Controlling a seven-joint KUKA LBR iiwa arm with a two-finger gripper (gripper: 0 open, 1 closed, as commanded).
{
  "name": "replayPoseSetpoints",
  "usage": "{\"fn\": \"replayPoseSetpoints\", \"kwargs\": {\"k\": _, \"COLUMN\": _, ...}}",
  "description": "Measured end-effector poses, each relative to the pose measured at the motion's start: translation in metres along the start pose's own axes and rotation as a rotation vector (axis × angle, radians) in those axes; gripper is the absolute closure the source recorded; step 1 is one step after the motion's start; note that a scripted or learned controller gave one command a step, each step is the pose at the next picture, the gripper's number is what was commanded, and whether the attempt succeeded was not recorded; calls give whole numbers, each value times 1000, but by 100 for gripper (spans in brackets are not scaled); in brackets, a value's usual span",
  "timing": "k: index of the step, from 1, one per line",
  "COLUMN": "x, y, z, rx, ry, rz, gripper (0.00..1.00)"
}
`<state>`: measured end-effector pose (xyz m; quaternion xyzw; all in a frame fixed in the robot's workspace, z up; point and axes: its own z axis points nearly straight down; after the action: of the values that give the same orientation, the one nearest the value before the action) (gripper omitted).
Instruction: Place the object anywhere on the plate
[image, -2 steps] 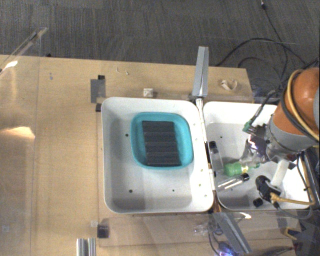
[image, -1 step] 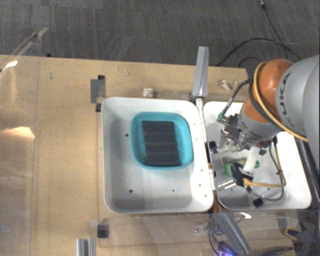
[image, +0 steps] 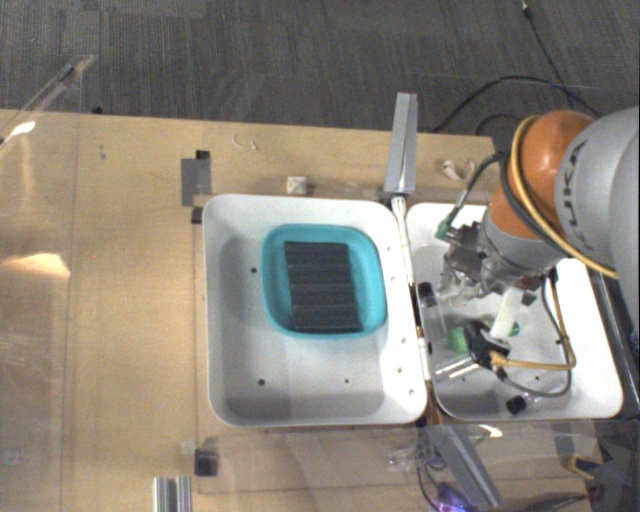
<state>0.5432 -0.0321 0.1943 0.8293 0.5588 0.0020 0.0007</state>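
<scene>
While I'm hanging over the right bin, my gripper sits low by its left wall, pretty cramped, and I honestly can't tell its state. A small green object lies just at 6 o'clock of it. The teal plate with its dark ribbed insert is at 9 o'clock in the left bin, bare white floor around. "KU" reads on my arm.

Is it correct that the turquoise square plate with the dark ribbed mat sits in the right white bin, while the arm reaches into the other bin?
Not quite. The camera view shows the turquoise square plate in the left white bin; the arm reaches into the right bin.
</scene>
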Motion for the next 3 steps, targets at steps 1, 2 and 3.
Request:
{"fn": "replayPoseSetpoints", "kwargs": {"k": 1, "x": -87, "y": -2, "z": -76, "rx": -2, "ry": -1, "rz": -28, "gripper": 100}}
{"fn": "replayPoseSetpoints", "kwargs": {"k": 2, "x": -31, "y": -47, "z": 11, "rx": 3, "ry": -1, "rz": -121, "gripper": 100}}
{"fn": "replayPoseSetpoints", "kwargs": {"k": 3, "x": -30, "y": -45, "z": 0, "rx": -1, "ry": 0, "rz": -124, "gripper": 100}}
